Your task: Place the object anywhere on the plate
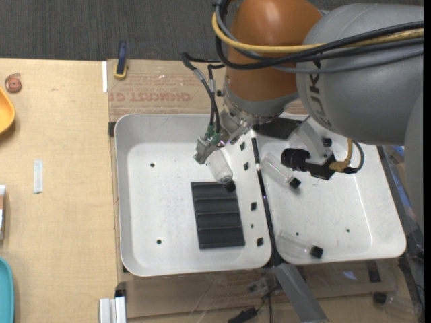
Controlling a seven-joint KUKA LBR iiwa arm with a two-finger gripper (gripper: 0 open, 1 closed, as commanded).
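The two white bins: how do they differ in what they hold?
The left bin holds a black ribbed plate, lying flat near its middle, with the gripper above the plate's far end. The right bin holds no plate, just a few small black and clear pieces. Both are shallow, white and side by side.

Bright, even overhead light; white bins [168, 261] near blown out, faint glare. Soft shadow under the arm [350, 66] on the right bin. Slightly soft overall, arm closest to the lens blurriest.

Grey arm [367, 66], orange band, yellow cable
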